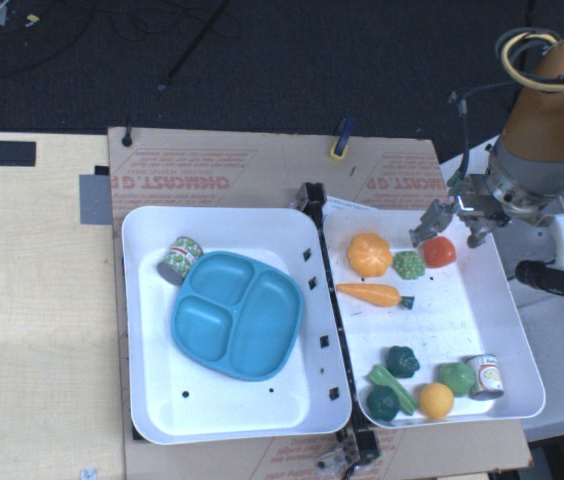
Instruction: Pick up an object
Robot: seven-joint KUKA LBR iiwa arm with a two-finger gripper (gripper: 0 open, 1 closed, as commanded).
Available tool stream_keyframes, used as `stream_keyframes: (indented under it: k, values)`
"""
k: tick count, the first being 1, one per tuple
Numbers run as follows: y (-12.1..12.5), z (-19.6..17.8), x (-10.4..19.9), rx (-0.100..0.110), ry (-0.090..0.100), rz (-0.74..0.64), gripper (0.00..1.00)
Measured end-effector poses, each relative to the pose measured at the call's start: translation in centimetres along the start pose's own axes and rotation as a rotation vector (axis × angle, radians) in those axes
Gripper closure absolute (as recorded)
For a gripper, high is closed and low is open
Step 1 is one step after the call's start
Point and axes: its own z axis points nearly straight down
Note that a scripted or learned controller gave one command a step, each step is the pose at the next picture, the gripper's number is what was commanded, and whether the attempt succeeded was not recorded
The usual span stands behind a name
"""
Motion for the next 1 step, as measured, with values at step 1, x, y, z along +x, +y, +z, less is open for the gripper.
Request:
stream_keyframes:
  k: [1]
  values:
    - [0.23, -0.78, -0.02, -0.014, -0.002, -0.002, 0.00]
